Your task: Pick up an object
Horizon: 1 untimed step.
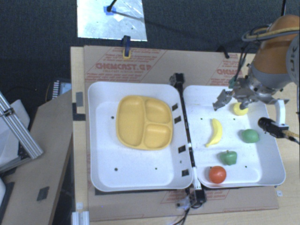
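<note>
We're at the approach step — gripper fingers spread, nothing between them, lemon just at its 4 o'clock — next, shift over and descend.

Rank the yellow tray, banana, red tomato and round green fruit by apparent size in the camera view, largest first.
1. Yellow tray
2. Banana
3. Red tomato and round green fruit: they look alike, so unranked.
</note>
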### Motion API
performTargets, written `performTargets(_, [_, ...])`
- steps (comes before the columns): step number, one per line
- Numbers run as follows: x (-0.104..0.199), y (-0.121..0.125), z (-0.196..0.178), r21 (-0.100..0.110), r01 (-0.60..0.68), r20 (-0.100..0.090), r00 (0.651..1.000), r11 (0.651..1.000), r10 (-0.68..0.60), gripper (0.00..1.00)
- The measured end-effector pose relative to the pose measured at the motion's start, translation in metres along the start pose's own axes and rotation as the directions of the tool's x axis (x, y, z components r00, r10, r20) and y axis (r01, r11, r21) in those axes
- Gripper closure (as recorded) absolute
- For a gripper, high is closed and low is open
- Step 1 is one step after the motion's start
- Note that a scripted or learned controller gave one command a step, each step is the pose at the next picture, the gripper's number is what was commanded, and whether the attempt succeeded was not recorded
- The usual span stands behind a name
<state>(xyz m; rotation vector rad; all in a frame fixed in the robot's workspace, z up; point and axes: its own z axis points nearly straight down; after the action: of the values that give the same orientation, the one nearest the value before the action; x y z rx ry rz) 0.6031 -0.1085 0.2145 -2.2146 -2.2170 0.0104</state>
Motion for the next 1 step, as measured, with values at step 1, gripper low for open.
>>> performTargets(1, [0.0001, 0.0025, -0.0064, -0.011, 0.002, 0.001, 1.0, 1.0, -0.002, 0.0])
